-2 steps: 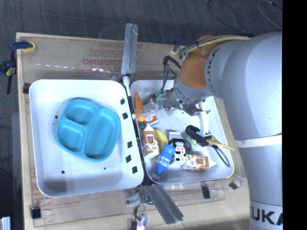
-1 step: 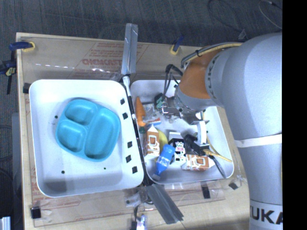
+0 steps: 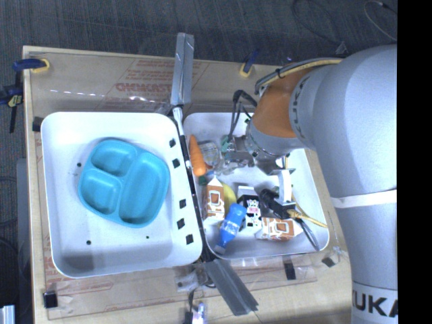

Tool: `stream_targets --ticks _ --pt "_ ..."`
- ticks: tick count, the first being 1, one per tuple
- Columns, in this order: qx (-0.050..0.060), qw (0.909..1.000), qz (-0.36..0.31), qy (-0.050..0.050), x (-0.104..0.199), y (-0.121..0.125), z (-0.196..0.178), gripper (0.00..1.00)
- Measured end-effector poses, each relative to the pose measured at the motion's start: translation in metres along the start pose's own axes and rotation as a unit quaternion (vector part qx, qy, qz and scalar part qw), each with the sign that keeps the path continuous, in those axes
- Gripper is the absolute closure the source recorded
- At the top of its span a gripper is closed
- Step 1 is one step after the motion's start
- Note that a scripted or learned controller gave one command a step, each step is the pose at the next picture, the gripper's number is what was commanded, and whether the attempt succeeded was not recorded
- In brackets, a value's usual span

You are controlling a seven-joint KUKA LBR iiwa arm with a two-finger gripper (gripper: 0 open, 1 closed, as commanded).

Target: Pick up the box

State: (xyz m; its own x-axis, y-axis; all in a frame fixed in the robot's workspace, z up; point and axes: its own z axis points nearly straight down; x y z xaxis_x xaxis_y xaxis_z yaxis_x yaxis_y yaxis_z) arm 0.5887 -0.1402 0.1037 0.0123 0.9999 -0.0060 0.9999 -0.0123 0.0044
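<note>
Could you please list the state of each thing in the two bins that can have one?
Blue divided plate: right way up, flat in the left bin.
Carrot: lying against the right bin's left wall.
Blue bottle: on its side.
Small carton: lying by the bottle.
Box: lying flat, not gripped.
Gripper: low in the right bin.

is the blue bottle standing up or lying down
Lying down. The blue bottle rests on its side on the floor of the right bin, its length showing, slanted between two small cartons.
</note>
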Motion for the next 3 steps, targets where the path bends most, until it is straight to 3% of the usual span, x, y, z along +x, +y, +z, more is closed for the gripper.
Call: stream_targets --ticks 1,2,3 --pt "0.001 0.9986 0.052 0.002 0.009 0.004 0.010 1.00" --pt "0.001 0.9983 0.057 -0.005 0.000 0.002 0.009 0.00" --pt "0.006 0.9997 0.024 0.002 -0.015 0.066 0.015 0.00"
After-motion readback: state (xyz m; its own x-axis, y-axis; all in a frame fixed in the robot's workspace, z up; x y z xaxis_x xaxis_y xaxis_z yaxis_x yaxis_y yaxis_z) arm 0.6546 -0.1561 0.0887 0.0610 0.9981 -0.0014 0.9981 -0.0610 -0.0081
